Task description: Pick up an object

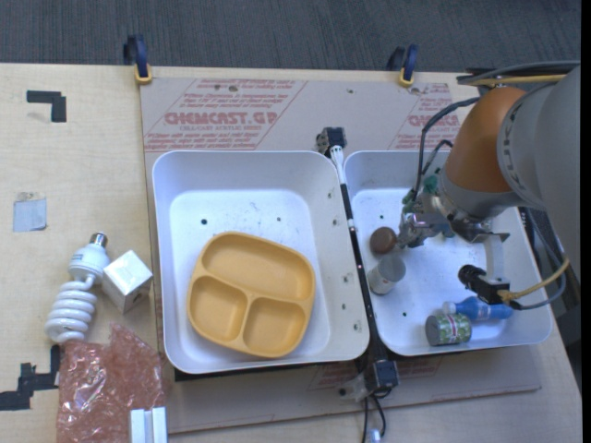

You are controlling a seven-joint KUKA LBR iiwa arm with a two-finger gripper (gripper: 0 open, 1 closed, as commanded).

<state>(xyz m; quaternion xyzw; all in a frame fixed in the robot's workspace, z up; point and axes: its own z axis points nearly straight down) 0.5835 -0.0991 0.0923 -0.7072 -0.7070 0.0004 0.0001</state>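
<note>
The right bin holds a brown round object, a grey cylinder just below it, a green can lying near the front wall, and a blue object beside the can. My gripper hangs low over the right bin's left half, just right of the brown object and close to it. The grey arm with its orange band covers the bin's back right part. I see nothing held in the gripper.
The left bin holds a yellow divided tray. On the bench to its left lie a spiral light bulb, a white cube and pink bubble wrap. A black connector with a yellow cable hangs over the right bin.
</note>
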